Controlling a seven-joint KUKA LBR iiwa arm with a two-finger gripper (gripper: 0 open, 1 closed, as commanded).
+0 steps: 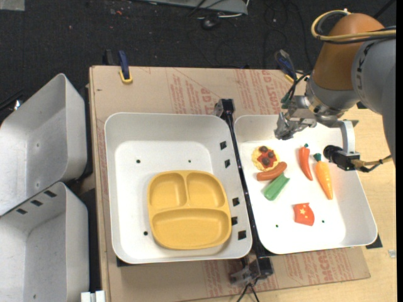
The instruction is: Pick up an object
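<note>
One two-finger gripper (284, 131) hangs over the far end of your right white bin (352, 231); you cannot tell its state from here. Toward the near side of it lie a small yellow pizza slice toy (264, 156), a brown sausage (272, 171), a green vegetable piece (276, 187), a red chilli (305, 163), an orange carrot (323, 177) and a red block (303, 214). Left of the gripper, the second white bin (126, 137) holds a yellow divided plastic plate (188, 209). Both sit on brown board (182, 87) over dark floor (56, 24).
</note>
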